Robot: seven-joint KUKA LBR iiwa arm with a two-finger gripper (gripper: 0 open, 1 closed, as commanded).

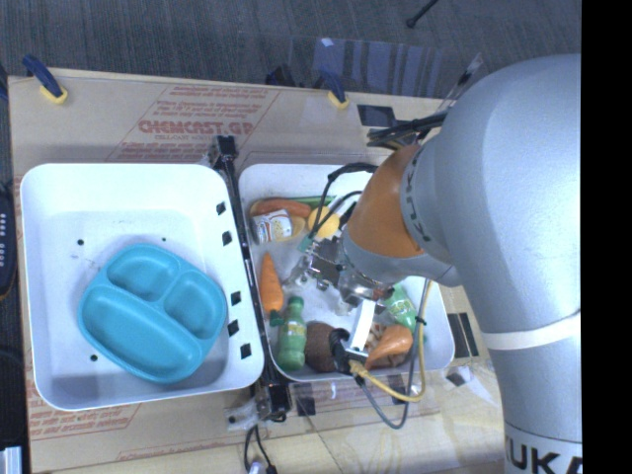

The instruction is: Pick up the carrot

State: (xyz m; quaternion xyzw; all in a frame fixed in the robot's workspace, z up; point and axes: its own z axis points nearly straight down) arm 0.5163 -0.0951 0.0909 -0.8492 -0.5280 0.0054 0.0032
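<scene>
— Cardboard w/ red print covers the surface point(148, 117); two white bins sit side by side on it, and blue clamps point(44, 79) grip the back edge. What's hard to make out?
— Quite a bit. The grey arm point(513, 215) takes up the right side & covers approx. half of the right bin point(296, 174). The gripper point(321, 263) sits under the orange wrist band, low over the bin's middle. Can't tell if it's released or clenched.
— Carrot?
— The carrot point(271, 282) lies lengthwise along the right bin's left wall, just left of the gripper. It looks apart from it, though the view is tight there.
— What's around it?
— A green bottle point(291, 332) at its near end and a brown roundish item point(319, 347) beside that. An orange item point(393, 342) is partly hidden by the wrist. Towards the back there's a small jar or can point(276, 227), label unreadable, w/ an orange-red item point(281, 207) behind it. Sth yellow point(324, 222) is half under the arm, and a green item point(400, 309) pokes out by the wrist.
— Left bin?
— The left bin point(59, 196) holds a blue divided plate point(153, 309).
</scene>
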